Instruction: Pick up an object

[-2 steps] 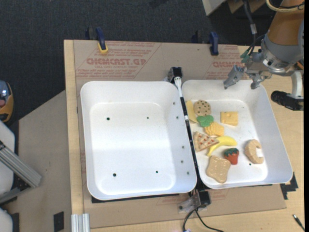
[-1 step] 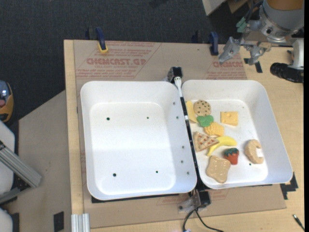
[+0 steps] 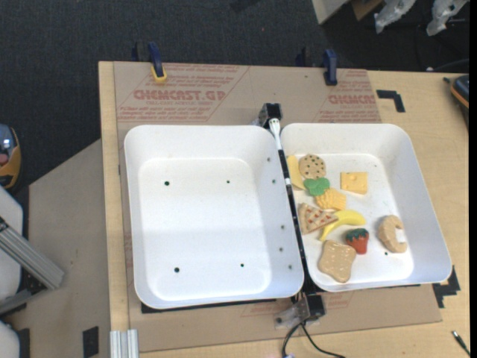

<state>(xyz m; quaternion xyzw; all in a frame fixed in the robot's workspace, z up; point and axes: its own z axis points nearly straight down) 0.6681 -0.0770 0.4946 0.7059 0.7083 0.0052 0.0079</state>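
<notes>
On the bench, a brown board (image 3: pixel 74 222) with red lettering along its far side carries two shallow white bins side by side, pinned at the back by a blue-and-yellow clamp (image 3: pixel 156 60) and a blue clamp (image 3: pixel 329 66). Between the bins runs a thin black bar (image 3: pixel 283 166), from a small black fitting at the far end to another at the near end. Four small dark dots mark the floor of the left bin (image 3: pixel 138 200). All the things to be picked lie in the right bin (image 3: pixel 417 177), gathered mostly in its left half. A round speckled cookie (image 3: pixel 311 164) sits farthest back, with a pale yellow wedge (image 3: pixel 296 174) just beside it against the bin's left wall. A green leafy piece (image 3: pixel 316 186) touches the cookie's near edge, and an orange-yellow ridged piece (image 3: pixel 332 199) lies against the green one. A square of yellow cheese (image 3: pixel 354 182) lies a little apart to the right. Nearer the camera, a pizza slice (image 3: pixel 314 218) lies beside a yellow banana (image 3: pixel 343 221), and a red strawberry (image 3: pixel 358 240) with a green top sits just past the banana's tip. A slice of toast (image 3: pixel 336 260) lies nearest, close to the front wall, touching or almost touching the strawberry. A tan and white pastry (image 3: pixel 392 234) rests alone toward the bin's right side. Whether the gripper is open or closed, and whether it has hold of anything, I cannot tell.
</notes>
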